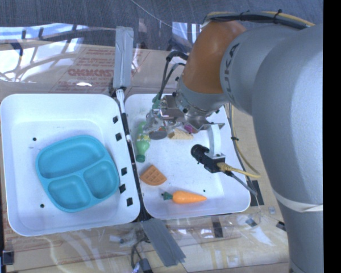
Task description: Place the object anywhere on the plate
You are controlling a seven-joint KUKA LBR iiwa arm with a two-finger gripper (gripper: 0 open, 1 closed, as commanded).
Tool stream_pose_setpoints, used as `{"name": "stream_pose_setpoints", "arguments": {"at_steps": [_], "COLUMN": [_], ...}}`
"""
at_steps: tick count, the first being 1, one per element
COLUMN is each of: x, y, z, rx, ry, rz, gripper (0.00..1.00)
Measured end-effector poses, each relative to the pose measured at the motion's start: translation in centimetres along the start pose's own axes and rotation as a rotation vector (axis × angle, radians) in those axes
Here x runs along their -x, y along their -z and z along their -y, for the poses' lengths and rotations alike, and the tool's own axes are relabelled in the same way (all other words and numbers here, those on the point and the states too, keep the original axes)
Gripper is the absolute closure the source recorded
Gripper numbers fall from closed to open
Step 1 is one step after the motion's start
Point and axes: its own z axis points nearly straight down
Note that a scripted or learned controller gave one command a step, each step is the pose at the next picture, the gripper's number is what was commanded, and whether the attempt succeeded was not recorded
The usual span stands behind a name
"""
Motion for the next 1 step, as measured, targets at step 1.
{"name": "stream_pose_setpoints", "arguments": {"at_steps": [1], "x": [-5.90], "y": [-2.84], "z": [2.29], "rx": [-0.002], "ry": [0.001], "rz": [0.000], "gripper": [1.00]}}
